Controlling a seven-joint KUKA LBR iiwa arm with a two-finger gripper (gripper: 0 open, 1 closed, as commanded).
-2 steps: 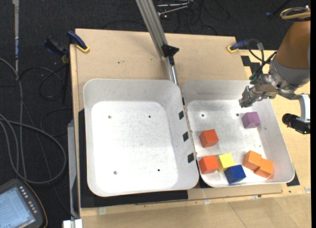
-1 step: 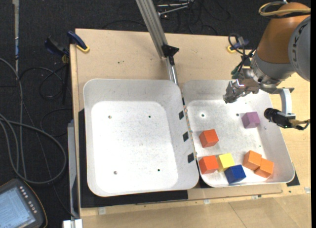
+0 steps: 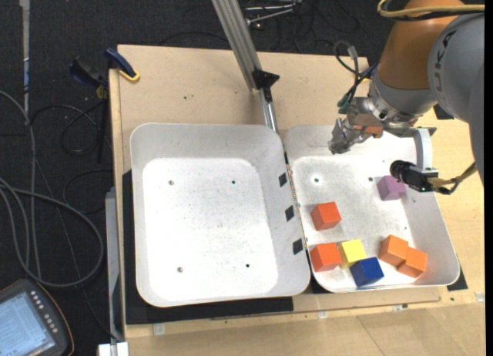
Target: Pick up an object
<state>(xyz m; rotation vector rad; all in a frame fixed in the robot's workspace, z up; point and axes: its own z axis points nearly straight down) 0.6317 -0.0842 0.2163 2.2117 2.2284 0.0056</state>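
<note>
In the right bin (image 3: 331,173) lie several small blocks: an orange cube (image 3: 326,215) near the middle, another orange cube (image 3: 326,256), a yellow cube (image 3: 353,250) and a blue cube (image 3: 367,271) along the front, two orange blocks (image 3: 404,255) at the front right, and a purple block (image 3: 390,187) on the right. My gripper (image 3: 342,142) hangs over the bin's far edge, well back from the blocks, with nothing seen between its fingers.
The left bin (image 3: 154,193) sits beside the right one, with black clips (image 3: 290,212) along the shared rim. A metal pole (image 3: 235,27) slants down to the bench behind the bins. A black cable fitting (image 3: 408,173) hangs near the purple block.
</note>
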